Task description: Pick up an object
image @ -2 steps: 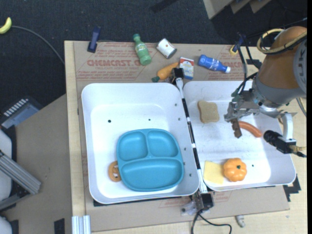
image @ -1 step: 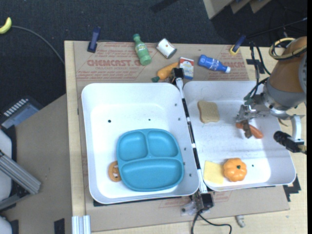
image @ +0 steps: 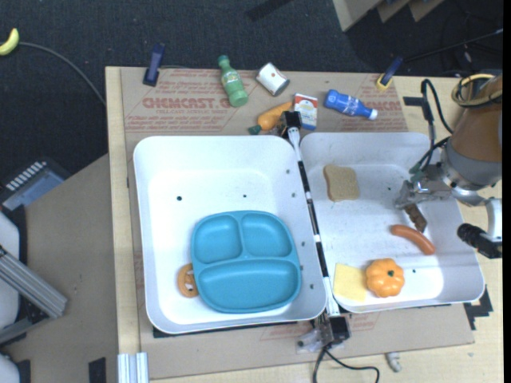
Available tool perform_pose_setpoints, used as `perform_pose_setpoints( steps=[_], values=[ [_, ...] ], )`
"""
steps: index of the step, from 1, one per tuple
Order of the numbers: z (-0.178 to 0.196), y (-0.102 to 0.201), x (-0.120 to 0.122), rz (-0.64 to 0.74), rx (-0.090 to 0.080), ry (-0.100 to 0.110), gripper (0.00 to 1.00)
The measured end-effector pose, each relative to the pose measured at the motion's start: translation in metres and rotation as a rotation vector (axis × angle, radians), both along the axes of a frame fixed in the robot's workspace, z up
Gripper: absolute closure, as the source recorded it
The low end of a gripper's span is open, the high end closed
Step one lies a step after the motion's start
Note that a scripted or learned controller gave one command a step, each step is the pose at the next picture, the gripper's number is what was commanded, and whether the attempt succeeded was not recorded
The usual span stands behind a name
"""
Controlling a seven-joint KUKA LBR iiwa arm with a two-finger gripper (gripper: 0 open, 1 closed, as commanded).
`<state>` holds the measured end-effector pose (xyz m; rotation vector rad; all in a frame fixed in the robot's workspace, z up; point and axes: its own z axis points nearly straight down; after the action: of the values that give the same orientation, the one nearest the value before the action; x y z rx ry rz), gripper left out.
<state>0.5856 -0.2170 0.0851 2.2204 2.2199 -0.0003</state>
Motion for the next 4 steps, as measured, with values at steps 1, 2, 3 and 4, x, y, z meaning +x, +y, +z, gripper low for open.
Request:
perform_pose_setpoints(
  steps=[1,2,3,4],
  values=[
    [0.079,0.065,0.018,0.003,0.001,-0.004,1.0],
    [0.08,0.014,0.015,0.0,-0.001,-0.001,1.0],
    [0.105,0.049,0.023,0.002,0.0,-0.002,1.0],
    [0.134,0.072,-0.029,0.001,0.002,0.002,1.0]
  ],
)
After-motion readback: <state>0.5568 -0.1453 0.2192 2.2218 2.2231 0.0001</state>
